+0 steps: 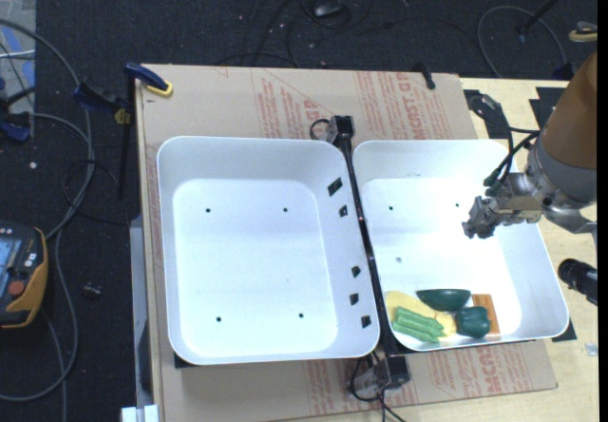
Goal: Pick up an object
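Small objects lie huddled in the near corner of the right bin (532, 249): a ribbed green piece (415, 324), a pale yellow piece (404, 303) under it, a dark green bowl-like shape (444, 297), a teal lump (472, 321) and an orange-brown block (484, 303). My gripper (479, 219) hangs over the right bin's middle-right area, up and to the right of that pile, well apart from it. It looks dark and small from this angle, and nothing shows between its fingers.
The left bin (176, 249) sits beside the right one, with a black divider strip (356, 239) running between them. Both rest on a cardboard sheet (256, 102). Cables and a yellow-handled clamp (150, 80) lie beyond the bench's far left corner.
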Controlling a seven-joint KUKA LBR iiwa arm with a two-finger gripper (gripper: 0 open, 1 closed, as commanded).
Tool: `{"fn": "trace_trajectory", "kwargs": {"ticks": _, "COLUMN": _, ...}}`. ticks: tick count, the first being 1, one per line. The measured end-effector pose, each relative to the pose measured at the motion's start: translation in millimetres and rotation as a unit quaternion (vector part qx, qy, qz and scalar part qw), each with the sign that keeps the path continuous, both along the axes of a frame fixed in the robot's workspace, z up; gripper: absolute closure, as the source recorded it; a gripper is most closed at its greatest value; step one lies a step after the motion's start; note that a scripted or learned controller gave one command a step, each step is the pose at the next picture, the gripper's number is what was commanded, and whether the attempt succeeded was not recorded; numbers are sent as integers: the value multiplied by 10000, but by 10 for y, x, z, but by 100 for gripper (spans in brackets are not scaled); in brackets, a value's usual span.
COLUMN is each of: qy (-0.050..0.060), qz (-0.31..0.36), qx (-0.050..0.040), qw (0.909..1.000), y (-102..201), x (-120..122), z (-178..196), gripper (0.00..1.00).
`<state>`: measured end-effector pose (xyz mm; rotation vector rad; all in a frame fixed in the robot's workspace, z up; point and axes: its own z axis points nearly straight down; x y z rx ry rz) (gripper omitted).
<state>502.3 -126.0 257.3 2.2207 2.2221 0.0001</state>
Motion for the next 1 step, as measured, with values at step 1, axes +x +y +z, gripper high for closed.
{"fn": "trace_trajectory", "kwargs": {"ticks": 1, "qy": -8, "qz": 38, "qx": 6, "qw": 10000, "y": 931, "x": -59, "z": 259, "gripper": 100}}
